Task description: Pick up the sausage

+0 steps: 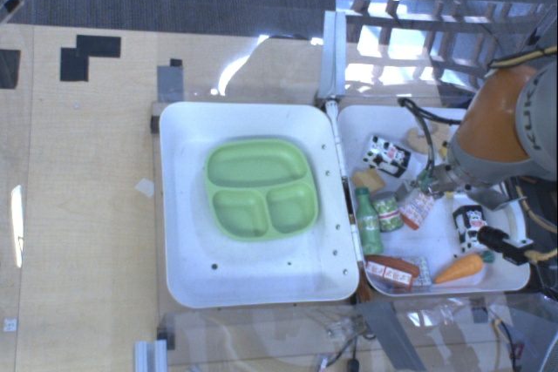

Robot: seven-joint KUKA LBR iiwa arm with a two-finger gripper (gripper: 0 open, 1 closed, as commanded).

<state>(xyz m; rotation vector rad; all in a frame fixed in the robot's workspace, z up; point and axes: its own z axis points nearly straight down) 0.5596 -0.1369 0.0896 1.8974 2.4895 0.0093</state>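
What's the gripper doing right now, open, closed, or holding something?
Gripper: cannot be told. It sits low over the right bin, apart from the sausage lying near that bin's front edge.

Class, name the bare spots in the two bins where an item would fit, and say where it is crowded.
Free: the left bin's white floor around the green divided plate. Crowded: the right bin, with sausage, carrot, green bottle and packets.

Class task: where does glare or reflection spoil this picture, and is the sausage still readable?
Camera view: bright window reflections wash out the clear panel behind the right bin; a white streak crosses the bench; the sausage reads clearly.
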